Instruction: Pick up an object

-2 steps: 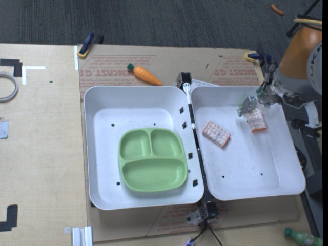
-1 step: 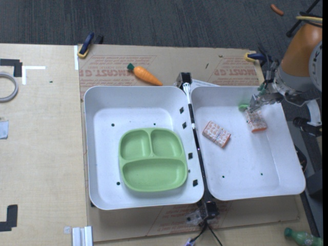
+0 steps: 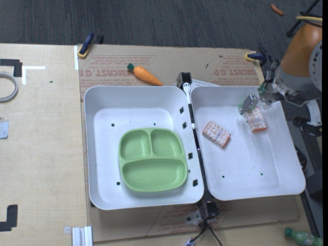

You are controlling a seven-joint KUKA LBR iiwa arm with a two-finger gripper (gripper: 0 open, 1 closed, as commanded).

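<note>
My gripper (image 3: 250, 105) hangs over the far right part of the right bin (image 3: 256, 181), reaching in from the right. Right below it lies a small clear packet with an orange-red end (image 3: 257, 122), touching or nearly touching the gripper's tip; whether it is gripped is unclear. A pink, waffle-patterned block (image 3: 216, 134) lies tilted in the same bin, to the left of the packet and apart from the gripper.
A green divided plate (image 3: 152, 159) sits in the left bin (image 3: 102, 137). A toy carrot (image 3: 145, 74) lies on the cardboard behind the bins. A clamp (image 3: 185, 80) stands at the far end of the wall between the bins.
</note>
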